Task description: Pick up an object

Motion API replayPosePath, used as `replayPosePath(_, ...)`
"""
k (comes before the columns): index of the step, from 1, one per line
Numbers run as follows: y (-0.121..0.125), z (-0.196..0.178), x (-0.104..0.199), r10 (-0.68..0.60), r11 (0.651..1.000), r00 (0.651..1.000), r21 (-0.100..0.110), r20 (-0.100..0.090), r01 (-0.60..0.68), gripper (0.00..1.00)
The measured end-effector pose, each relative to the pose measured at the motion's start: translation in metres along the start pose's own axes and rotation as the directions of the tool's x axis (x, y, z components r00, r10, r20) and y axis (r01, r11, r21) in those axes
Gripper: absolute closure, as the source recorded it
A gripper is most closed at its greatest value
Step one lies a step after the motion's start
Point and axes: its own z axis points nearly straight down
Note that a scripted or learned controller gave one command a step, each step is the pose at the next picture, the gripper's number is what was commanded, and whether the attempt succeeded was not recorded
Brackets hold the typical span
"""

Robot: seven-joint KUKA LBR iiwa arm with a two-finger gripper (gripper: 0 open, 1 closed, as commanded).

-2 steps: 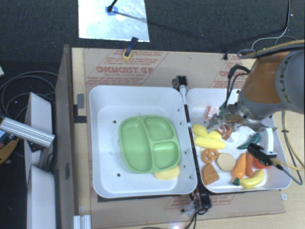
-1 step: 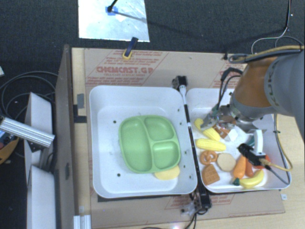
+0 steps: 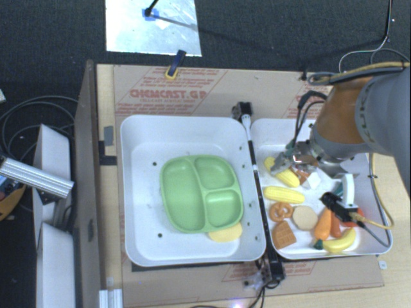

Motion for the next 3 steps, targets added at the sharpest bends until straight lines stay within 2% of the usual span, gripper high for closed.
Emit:
replayPosePath(2, -0.013, 0.005, 0.002, 0.002, 1.0, 1.0, -0.026, 0.011, -0.002, 0.0)
replayPosePath(3, -0.012, -0.007, 0.001, 0.003, 1.0, 1.0, -0.027, 0.012, -0.003, 1.0)
